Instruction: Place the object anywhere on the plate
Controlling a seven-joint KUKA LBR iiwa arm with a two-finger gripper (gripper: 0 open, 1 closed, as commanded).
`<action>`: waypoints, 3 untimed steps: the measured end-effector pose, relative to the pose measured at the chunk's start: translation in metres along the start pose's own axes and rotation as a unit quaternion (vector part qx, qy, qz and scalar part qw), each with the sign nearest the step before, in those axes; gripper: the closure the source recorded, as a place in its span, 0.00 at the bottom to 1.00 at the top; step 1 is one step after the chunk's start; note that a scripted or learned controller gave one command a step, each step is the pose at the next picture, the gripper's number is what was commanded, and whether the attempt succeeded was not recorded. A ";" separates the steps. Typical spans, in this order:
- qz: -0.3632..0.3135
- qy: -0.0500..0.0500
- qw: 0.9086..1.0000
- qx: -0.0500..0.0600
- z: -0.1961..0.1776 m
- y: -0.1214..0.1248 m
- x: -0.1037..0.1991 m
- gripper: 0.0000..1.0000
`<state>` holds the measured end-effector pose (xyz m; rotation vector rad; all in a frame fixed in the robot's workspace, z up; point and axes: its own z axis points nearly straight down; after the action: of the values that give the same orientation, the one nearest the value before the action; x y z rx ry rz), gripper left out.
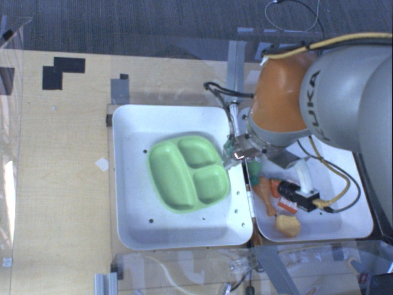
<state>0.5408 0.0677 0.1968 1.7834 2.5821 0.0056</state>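
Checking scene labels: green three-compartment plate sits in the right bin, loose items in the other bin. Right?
Not quite. The camera view shows the green three-compartment plate in the left bin. The loose items, such as an orange piece and a tan piece, lie in the right bin.

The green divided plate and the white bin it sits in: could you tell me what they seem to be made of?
Green plate: probably moulded plastic, with a uniform colour, soft rounded dividers and a dull sheen. White bin: likely plastic or painted metal; smooth, matt, with small dark holes in its floor.
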 end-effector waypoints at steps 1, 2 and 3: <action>-0.013 0.000 1.000 0.000 -0.018 0.092 0.032 1.00; -0.075 0.000 0.997 0.001 0.012 0.003 0.008 1.00; -0.113 0.001 0.994 0.000 0.017 0.070 0.044 1.00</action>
<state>0.5904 0.1334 0.1801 1.4820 2.7673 0.0046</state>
